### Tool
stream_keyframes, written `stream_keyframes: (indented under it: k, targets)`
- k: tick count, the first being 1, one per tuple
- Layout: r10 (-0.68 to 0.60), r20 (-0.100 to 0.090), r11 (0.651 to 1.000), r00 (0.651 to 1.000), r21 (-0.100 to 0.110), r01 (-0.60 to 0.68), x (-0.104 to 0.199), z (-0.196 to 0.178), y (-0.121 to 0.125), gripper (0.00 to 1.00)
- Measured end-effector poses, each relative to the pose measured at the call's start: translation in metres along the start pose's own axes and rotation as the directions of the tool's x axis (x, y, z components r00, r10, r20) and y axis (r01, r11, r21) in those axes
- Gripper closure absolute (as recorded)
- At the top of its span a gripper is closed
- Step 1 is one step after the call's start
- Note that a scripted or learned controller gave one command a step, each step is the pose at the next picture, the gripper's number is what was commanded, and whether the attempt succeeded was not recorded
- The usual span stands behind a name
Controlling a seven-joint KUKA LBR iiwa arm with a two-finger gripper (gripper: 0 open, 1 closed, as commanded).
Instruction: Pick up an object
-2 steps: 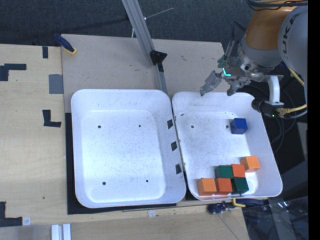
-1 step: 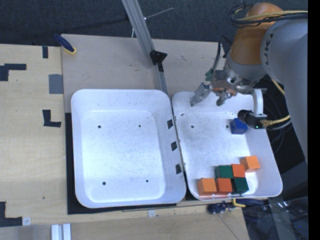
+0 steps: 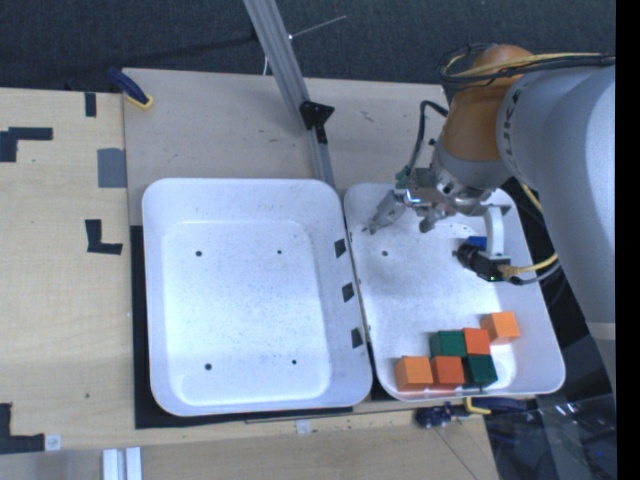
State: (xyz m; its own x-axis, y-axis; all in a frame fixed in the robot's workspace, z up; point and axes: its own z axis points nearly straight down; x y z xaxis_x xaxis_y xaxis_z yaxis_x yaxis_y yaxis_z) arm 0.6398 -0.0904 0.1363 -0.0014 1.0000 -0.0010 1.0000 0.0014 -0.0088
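Several small blocks lie huddled in the near right corner of the right bin [image 3: 400, 288]: an orange block [image 3: 413, 371] at the left of the group, another orange one [image 3: 448, 369] beside it, a green block [image 3: 449, 343], a dark green block [image 3: 481, 369], and an orange block [image 3: 501, 325] at the far right. My gripper [image 3: 402, 213] hangs over the far end of the right bin, well away from the blocks. Its two fingers are spread apart and point down-left, with nothing between them.
The left bin [image 3: 160, 268] sits beside the right one. A slanted metal pole [image 3: 285, 58] with a black clamp rises behind the bins. Blue-and-yellow clamps sit at the bench's far left [image 3: 131, 88] and near edge [image 3: 445, 414]. Cables hang by the wrist [image 3: 490, 258].
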Motion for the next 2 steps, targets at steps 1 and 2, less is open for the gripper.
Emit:
stream_keyframes:
  k: [1,2]
  targets:
    - [-0.001,0.000,1.000,1.000,-0.002,0.001,0.001,0.048,-0.001,0.00]
    - [-0.002,-0.001,1.000,1.000,-0.006,0.002,0.002,0.035,0.000,1.00]
